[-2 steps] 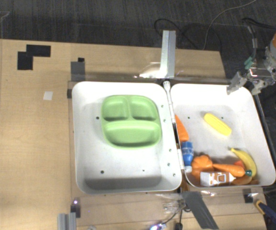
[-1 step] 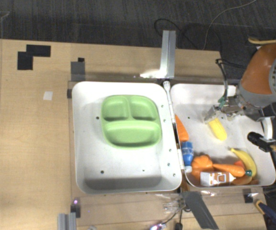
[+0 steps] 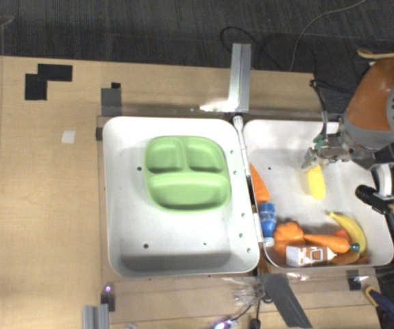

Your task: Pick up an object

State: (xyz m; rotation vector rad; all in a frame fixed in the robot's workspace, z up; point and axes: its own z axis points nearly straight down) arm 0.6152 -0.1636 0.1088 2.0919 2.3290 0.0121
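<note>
Below the hand (image 3: 322, 157) in the right bin (image 3: 279, 142) lay a small yellow lemon (image 3: 316, 182), long axis running near-to-far; hand's grip state could not be determined.

Arm (image 3: 388, 108): cut off at right edge. Small items under banana (image 3: 351, 230), bin corner: overlapping, too small to identify.
</note>
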